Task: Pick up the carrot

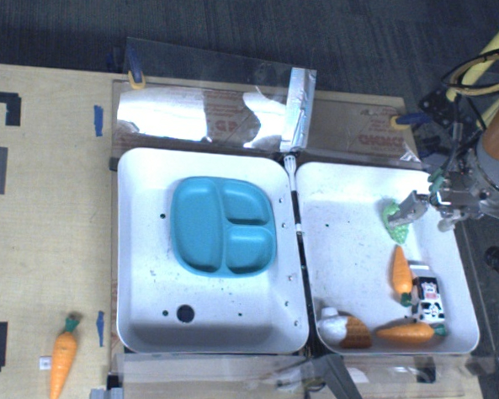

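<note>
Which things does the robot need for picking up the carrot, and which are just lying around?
For the job:
- carrot in the right bin
- second carrot, same bin
- pincer above that bin

Just lying about:
- blue divided plate in the left bin
- green thing
- small black-and-white carton
- toy carrot on the bench outside the bins
</note>
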Tool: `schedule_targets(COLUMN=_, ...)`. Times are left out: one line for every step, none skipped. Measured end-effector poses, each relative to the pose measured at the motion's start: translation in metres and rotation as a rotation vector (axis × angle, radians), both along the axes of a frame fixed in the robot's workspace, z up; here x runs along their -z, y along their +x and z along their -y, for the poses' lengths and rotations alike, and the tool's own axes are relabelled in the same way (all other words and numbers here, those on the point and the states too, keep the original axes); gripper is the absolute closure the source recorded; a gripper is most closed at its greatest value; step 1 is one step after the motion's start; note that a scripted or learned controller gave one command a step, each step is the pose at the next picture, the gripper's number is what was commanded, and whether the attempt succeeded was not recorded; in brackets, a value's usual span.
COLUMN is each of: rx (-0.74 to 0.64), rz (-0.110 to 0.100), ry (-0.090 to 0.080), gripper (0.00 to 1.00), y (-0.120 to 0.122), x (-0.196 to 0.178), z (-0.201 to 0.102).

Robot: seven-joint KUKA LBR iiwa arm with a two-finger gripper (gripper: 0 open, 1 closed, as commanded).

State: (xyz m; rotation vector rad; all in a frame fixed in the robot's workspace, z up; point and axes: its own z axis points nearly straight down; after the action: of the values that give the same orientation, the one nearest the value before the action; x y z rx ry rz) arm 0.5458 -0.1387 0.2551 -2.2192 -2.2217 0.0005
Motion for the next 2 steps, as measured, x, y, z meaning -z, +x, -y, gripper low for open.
schedule_targets(rx=-0.167, rz=0.007, ry=-0.002, gripper=0.0, y=-0.034, x=-0.074, z=-0.017)
schedule_targets(rx=-0.27, rz=-0.002, ry=0.001, gripper=0.0, y=-0.009, x=0.011, z=-0.001)
